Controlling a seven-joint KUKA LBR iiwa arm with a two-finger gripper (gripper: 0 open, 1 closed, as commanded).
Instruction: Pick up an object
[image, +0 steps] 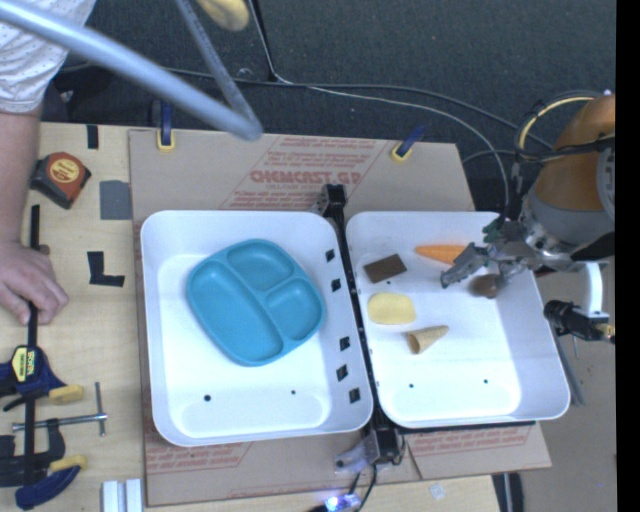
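The left bin (160, 330) sits closest in the foreground, broad and white, and in it lies a blue divided plate (256, 300), tilted a little across the middle. Beside it, sharing a wall fitted with black clips, is the right bin (530, 390), where my work is. My arm (575, 170) comes in over that bin's far right corner, orange band up top, grey below.

My claw (478, 268) hangs low over the bin's upper right part with its fingers spread apart, pinching nothing. One dark fingertip points left toward the orange carrot (440, 253), which lies flat just beside it. A small brown lump (486, 287) rests right under the claw's near side; I cannot tell whether I touch it.

Further left lie a brown block (384, 268) near the dividing wall, a yellow piece (391, 308) just below it, and a tan cone (427, 339) near that.
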